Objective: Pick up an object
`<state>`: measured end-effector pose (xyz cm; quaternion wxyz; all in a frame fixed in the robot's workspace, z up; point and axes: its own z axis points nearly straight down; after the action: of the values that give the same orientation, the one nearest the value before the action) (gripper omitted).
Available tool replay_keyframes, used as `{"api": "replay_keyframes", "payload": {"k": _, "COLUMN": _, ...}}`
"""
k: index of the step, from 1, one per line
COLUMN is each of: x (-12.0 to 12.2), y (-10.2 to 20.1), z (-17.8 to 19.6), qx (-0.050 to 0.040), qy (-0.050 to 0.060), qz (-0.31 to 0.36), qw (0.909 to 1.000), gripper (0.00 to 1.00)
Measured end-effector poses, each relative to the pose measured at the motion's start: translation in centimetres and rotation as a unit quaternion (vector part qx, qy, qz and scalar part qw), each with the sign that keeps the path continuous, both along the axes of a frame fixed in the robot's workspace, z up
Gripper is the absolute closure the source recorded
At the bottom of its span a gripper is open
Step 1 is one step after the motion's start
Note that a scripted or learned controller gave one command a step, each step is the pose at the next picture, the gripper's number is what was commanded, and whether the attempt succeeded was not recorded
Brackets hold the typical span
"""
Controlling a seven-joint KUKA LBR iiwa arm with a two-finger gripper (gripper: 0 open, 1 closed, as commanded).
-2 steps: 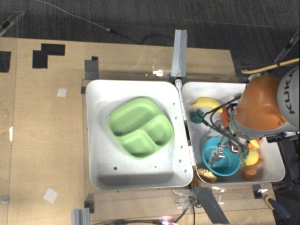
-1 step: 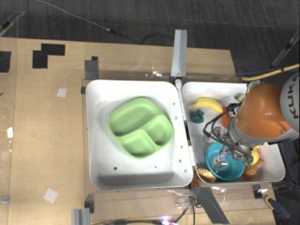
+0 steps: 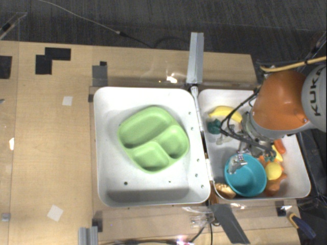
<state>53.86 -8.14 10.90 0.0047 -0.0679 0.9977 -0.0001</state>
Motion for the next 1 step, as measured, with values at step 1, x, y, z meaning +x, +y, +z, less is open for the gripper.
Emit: {"api": "replay_keyframes", "payload": {"k": 1, "x": 4.55, "y": -0.18, "z": -1.76, "qx": -0.0002, "qy": -0.002, "qz": -0.012, "qw": 0.9999, "gripper": 0.00}}
